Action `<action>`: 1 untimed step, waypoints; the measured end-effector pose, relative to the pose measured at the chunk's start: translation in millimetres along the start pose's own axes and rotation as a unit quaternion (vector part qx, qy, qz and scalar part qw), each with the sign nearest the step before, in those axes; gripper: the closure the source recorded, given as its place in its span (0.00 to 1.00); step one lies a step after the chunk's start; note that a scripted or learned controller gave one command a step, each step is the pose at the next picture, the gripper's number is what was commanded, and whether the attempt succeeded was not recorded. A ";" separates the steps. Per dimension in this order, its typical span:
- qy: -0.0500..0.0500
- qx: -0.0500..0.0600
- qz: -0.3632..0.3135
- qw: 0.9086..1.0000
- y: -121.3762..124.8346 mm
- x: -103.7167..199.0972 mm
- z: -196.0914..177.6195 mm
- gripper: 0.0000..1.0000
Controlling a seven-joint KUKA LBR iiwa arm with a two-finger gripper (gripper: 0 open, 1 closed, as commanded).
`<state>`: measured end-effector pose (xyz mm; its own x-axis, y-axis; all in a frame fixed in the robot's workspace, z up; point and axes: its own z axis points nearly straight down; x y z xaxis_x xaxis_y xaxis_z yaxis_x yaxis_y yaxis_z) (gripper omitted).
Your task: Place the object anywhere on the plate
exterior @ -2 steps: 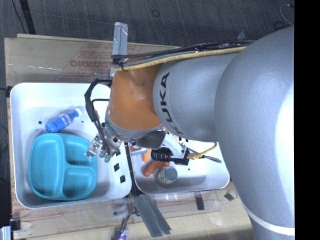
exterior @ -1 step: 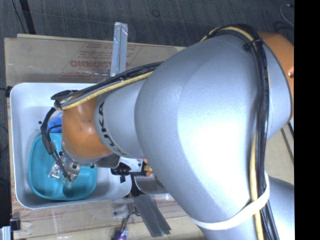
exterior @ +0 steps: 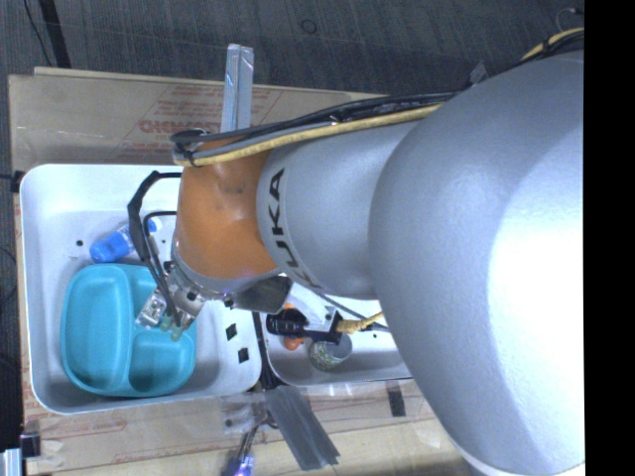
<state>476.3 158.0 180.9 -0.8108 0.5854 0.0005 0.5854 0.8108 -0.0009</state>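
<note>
A turquoise divided plate (exterior: 104, 335) lies in the left white bin (exterior: 50, 206), filling its front half. My gripper (exterior: 167, 315) hangs low over the plate's right side, under the orange wrist band (exterior: 223, 216). What sits at its tip is too small and dark to make out. A blue object (exterior: 109, 248) lies just behind the plate, at the bin's left, partly hidden by black cables.
The grey arm covers most of the right bin (exterior: 298, 370). In the strip of that bin that shows lie a small orange item (exterior: 288, 323) and a round greyish item (exterior: 327, 353). A grey upright post (exterior: 238, 87) stands behind the left bin.
</note>
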 end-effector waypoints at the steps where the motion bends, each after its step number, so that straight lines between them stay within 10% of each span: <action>1: 0.000 0.001 0.082 0.997 48.4 36.4 86.7 1.00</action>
<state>475.1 218.5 94.2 -0.7042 0.7100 0.0011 0.7100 0.7042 -0.0027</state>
